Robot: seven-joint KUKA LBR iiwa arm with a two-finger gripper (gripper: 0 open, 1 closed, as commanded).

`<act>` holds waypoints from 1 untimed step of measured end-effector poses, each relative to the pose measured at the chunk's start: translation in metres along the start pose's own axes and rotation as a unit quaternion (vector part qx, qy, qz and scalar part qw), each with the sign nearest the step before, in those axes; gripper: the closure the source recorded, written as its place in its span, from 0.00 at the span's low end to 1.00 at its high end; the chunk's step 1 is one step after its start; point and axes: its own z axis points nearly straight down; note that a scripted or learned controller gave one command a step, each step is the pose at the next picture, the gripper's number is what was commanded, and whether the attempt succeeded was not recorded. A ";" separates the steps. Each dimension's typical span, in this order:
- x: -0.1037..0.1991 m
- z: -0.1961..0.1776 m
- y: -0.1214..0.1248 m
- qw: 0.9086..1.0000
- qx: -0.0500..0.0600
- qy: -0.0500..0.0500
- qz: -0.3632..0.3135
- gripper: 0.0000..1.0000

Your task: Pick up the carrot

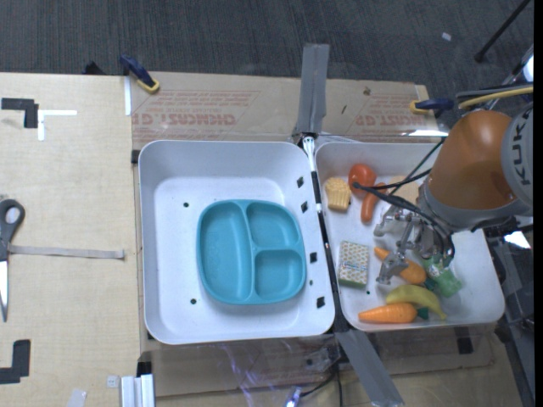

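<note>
- Nearest me: smooth, tapered orange carrot (388, 314) lying flat at the front wall of the right bin (484, 310).
- Curved yellow banana (416, 298) just behind, touching it.
- Metal gripper (399, 248) over the bin's middle; I cannot tell whether its fingers are apart.
- Ridged cracker block (354, 263) beside it.
- Left bin (153, 227) holds a glossy teal compartment plate (252, 251).

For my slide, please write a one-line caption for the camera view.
The tool hangs low in the right bin among toy foods, with the carrot lying near the front wall.
</note>
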 end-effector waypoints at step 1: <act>0.021 0.000 -0.011 0.986 0.000 0.000 0.169 0.00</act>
